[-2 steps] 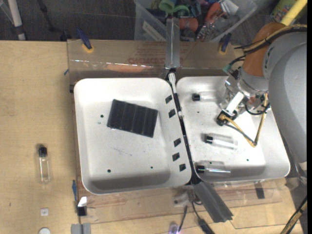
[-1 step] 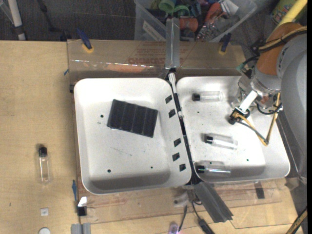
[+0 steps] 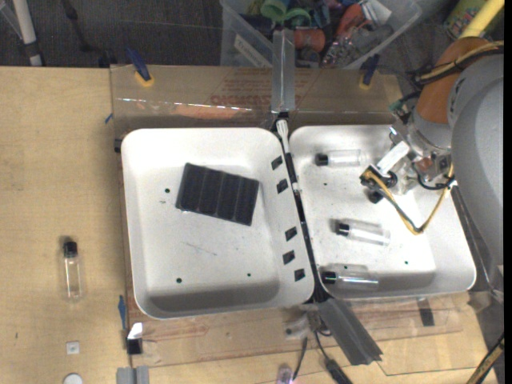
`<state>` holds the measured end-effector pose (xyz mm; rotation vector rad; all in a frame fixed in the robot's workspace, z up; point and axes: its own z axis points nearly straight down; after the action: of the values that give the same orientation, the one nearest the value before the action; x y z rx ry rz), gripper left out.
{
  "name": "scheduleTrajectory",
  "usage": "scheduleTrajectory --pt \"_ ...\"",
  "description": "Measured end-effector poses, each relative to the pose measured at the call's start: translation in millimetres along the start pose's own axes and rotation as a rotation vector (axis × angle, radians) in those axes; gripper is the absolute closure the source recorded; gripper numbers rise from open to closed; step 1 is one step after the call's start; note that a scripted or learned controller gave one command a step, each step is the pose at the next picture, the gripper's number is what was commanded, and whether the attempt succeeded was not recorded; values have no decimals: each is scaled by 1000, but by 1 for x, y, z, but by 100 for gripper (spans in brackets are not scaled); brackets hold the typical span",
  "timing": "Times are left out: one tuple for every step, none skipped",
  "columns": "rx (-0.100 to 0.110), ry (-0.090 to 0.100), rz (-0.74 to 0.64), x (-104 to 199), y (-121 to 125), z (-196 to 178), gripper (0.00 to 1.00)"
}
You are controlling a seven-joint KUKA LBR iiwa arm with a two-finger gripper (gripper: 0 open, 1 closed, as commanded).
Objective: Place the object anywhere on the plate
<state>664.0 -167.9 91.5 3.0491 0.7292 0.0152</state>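
A black ribbed plate (image 3: 218,194) lies flat in the left bin (image 3: 144,286), slightly turned. Three clear vials with black caps lie in the right bin (image 3: 448,274): one at the back (image 3: 340,159), one in the middle (image 3: 362,231), and one along the front wall (image 3: 348,278). My gripper (image 3: 410,174) hangs over the back right part of the right bin, to the right of the back vial and above the middle one. I see no vial between its fingers.
A fourth vial (image 3: 72,269) lies on the wooden bench left of the bins. A ridge with black clips (image 3: 288,206) divides the two bins. A clear tub of colourful items (image 3: 320,10) stands behind the bench.
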Motion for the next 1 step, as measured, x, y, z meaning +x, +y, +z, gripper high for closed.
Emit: scheduleTrajectory --pt "3 -2 218 8 -27 0 100"
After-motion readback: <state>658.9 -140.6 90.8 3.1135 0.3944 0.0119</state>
